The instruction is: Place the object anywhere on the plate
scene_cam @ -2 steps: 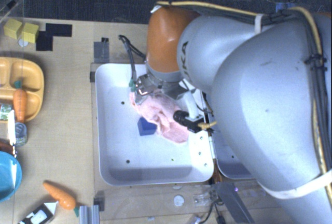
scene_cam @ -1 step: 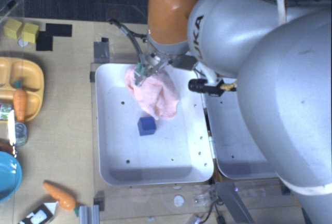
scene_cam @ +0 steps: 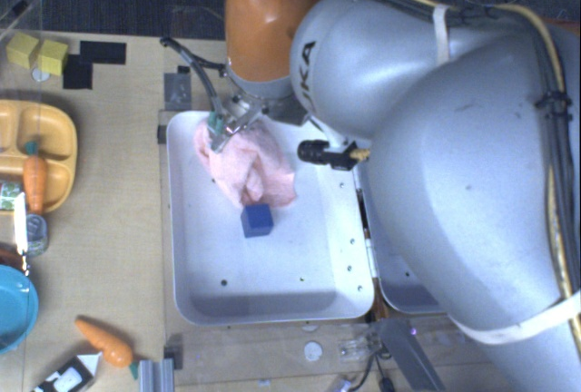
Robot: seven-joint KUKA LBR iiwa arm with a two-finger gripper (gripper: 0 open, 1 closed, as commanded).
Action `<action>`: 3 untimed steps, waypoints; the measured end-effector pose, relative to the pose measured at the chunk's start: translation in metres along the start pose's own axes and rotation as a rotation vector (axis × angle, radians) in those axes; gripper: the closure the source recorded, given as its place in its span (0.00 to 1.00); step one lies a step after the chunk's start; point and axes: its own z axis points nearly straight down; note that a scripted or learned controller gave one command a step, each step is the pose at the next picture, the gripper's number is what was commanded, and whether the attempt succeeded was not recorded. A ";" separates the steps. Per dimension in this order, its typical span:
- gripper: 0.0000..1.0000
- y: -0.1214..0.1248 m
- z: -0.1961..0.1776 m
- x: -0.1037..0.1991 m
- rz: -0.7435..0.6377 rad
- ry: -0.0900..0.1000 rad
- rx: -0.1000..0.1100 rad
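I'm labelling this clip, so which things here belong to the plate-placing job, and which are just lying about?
Job: tool; pink cloth; blue cube; white bin.
Lying about: yellow tray; carrots; yellow blocks; blue bowl.

A crumpled pink cloth [scene_cam: 247, 165] lies in the left bin, a blue cube [scene_cam: 257, 220] apparently touching its lower edge.

One fixed overhead camera looks slantwise down on the bench [scene_cam: 109, 290].
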 end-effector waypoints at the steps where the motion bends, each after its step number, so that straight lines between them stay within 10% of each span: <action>1: 1.00 -0.045 -0.046 -0.012 0.300 0.000 0.001; 2: 1.00 0.004 0.061 -0.014 0.314 0.002 0.006; 3: 1.00 -0.055 0.075 -0.076 0.771 0.001 0.010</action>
